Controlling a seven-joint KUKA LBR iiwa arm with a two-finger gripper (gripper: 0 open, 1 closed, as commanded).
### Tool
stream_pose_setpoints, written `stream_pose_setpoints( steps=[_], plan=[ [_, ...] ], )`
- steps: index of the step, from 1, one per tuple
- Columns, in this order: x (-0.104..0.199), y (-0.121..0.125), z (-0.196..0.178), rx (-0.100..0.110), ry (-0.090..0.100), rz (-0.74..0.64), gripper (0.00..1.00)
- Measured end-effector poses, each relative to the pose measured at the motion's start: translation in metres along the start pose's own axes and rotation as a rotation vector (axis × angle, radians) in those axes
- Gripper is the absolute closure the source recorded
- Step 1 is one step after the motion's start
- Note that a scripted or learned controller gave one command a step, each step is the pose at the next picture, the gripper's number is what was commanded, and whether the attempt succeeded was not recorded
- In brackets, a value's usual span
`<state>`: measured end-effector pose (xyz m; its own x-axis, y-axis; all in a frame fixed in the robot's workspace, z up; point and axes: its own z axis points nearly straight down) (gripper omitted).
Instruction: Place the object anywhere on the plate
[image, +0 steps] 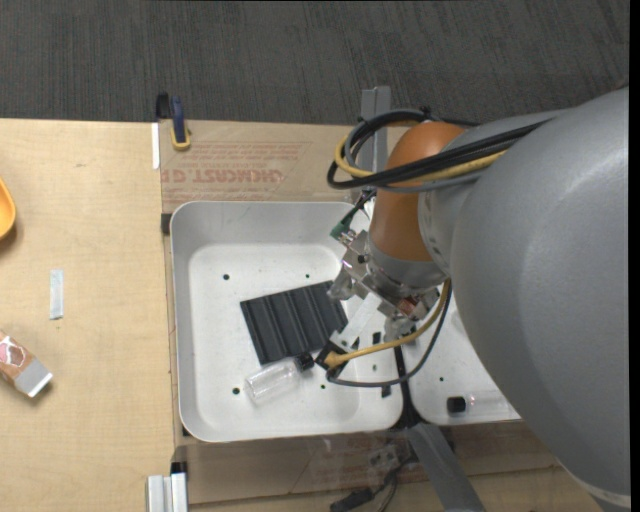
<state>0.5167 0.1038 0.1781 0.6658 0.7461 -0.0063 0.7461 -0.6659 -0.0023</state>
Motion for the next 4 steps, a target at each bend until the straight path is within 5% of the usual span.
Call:
stream_pose_setpoints(
  steps=[1, 2, 3, 4],
  plan=[
    [0.102, -0.049, 0.087, -0.001, 0.001, 0.228, 0.00],
    [0.100, -0.048, 0.079, -0.001, -0.004, 0.225, 1.00],
    [0.100, -0.048, 0.079, -0.001, -0.004, 0.225, 0.00],
    [0.098, -0.047, 0.071, 0.000, -0.009, 0.224, 1.00]
  ],
)
